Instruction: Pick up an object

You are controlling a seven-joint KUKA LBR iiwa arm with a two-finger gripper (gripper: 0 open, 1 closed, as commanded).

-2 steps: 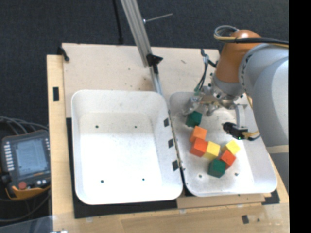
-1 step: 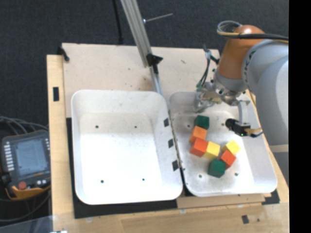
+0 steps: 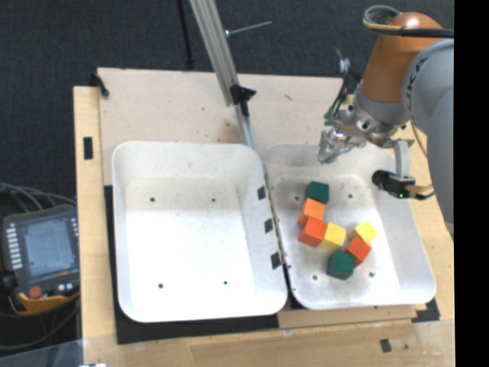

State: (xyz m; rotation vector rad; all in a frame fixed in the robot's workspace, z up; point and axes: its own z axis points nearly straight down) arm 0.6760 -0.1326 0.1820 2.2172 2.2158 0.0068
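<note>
The end effector [image 3: 330,150] hangs over the far rim of the right bin [image 3: 405,281], its metallic tip pointing down toward the bin's back edge. It is too small and blurred to tell whether it is apart or together, and nothing can be made out in it. Above it the wrist widens into an orange band [image 3: 386,63] and then the smooth grey arm [image 3: 435,82] reaching in from the right.

Judging from this, the task is at an early stage: no object is lifted, and the approach, descent and grasp are all left to do. The candidate objects lie in a loose cluster near the middle of the right bin, nearer the camera than the end effector. They are small cubes with flat faces and crisp edges, matt in finish, probably painted wood or foam. A dark green block [image 3: 318,192] sits closest to the end effector, touching an orange block [image 3: 313,210] just beside it. A second orange block [image 3: 311,232] follows, then a yellow block [image 3: 335,236], a red-orange block [image 3: 358,248], another yellow block [image 3: 367,231] and a second green block [image 3: 341,264] at the near end.

Both bins are shallow white trays with rounded corners, a slightly speckled floor and a few dark holes. The left bin [image 3: 137,297] sits alongside, and both rest on a pale wooden surface [image 3: 153,98].
</note>
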